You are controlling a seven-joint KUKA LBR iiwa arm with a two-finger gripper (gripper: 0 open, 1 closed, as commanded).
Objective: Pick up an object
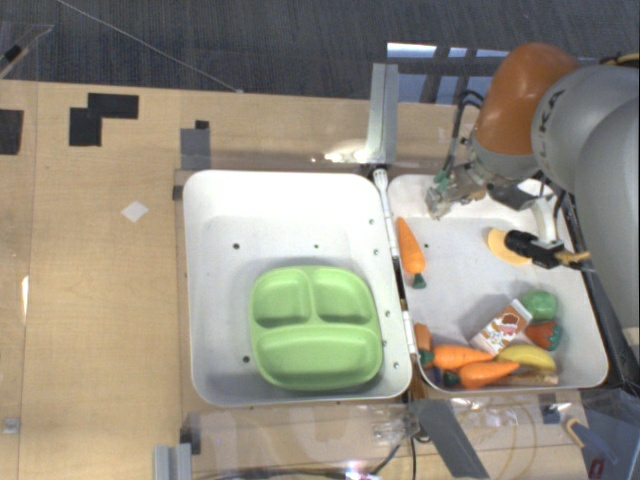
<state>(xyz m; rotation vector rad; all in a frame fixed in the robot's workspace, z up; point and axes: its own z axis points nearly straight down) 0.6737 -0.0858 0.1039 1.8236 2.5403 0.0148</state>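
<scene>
The gripper (pixel 443 196) hung low over the far left corner of the right bin (pixel 462 273), under the arm's orange band (pixel 520 93). Whether it was open or closed could not be told from this slant, and nothing was seen in its hold.

The nearest thing to it was a toy carrot (pixel 408 246), lying just beside the bin's left wall with its green top pointing toward the near side, apart from the gripper. A flat yellow disc (pixel 501 245) lay farther right in the same bin.

The other things were heaped in the near right corner: a small red-and-white carton (pixel 503 330) lying tilted, a green toy vegetable (pixel 541 303) just beyond it, a banana (pixel 531 356) touching the carton's near edge, and two more carrots (pixel 463 355) lying side by side along the near wall.

The left bin (pixel 230 213) held a green divided plate (pixel 315 328) toward its near side. Both bins sat on the pale wooden counter (pixel 100 298).
</scene>
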